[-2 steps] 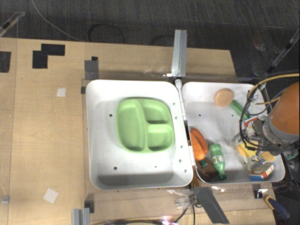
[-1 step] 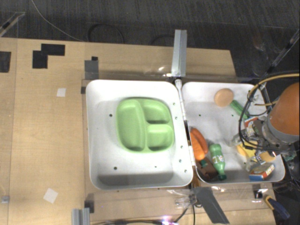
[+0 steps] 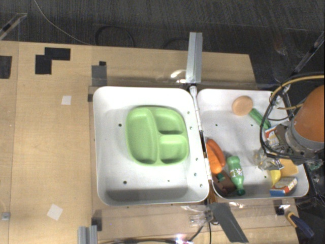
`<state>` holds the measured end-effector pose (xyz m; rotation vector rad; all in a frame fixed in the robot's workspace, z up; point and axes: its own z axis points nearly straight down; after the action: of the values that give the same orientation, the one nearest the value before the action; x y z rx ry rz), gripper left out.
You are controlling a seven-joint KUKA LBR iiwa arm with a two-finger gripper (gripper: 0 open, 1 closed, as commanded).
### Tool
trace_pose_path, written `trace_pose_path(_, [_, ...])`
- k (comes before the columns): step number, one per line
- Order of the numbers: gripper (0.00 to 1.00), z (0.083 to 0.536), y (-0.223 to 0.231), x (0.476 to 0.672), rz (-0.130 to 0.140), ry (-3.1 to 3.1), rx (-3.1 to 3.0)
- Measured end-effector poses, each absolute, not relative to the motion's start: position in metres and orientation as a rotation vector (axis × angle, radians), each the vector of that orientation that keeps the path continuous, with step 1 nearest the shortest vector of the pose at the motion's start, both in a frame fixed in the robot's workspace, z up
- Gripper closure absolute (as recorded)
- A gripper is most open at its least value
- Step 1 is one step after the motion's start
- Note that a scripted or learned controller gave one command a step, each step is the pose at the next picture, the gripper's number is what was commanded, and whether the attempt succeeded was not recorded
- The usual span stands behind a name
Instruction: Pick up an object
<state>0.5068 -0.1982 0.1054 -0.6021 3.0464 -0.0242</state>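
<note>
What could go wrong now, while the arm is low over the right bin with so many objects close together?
1. The gripper hangs over crowded yellow pieces near the right bin's wall, so it may hit the wall or catch nothing.
2. The green bottle, carrot and a dark item touch; grasping one may push the others.
3. The cables loop near the wrist and might snag.

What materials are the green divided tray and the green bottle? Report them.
Green divided tray: looks like moulded plastic, matte, with soft rounded compartment edges and an even colour. Green bottle: probably glossy plastic, judging by bright highlights on its body; possibly a toy.
</note>
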Motion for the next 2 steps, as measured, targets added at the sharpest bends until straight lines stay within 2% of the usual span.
trace_pose_path(1, [0.0,0.105,-0.198,0.507,-0.023,3.047,-0.603])
trace_pose_path(2, [0.0,0.09,-0.204,0.502,-0.006,3.088,-0.487])
